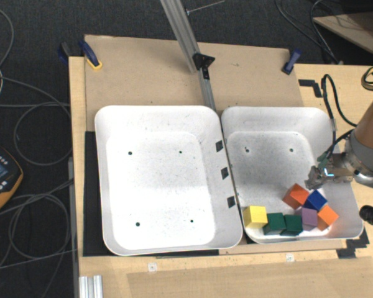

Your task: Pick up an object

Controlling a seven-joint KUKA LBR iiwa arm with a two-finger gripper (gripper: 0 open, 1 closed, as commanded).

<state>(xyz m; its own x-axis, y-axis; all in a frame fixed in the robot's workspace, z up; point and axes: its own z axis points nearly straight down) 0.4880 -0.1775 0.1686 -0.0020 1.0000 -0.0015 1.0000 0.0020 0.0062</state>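
Dark carpet strewn with cables surrounds a wooden bench (143, 67) bearing two white bins. Along the lower edge of the right bin (267, 135), at the frame's lower right, blocks sit clustered: a yellow block (256, 215) at the left, then two green blocks (283, 223) touching, a purple block (309, 216), and an orange block (327, 215) at the right. Just above them lie a blue block (316, 199) and a red-orange block (295, 197). The gripper (320, 174) hangs just above the red-orange and blue blocks, by the bin's right wall; whether its fingers are wide or narrow I cannot tell. The left bin (112, 126) sits beside it. Farther up, a metal bar (180, 27) slants toward the top.
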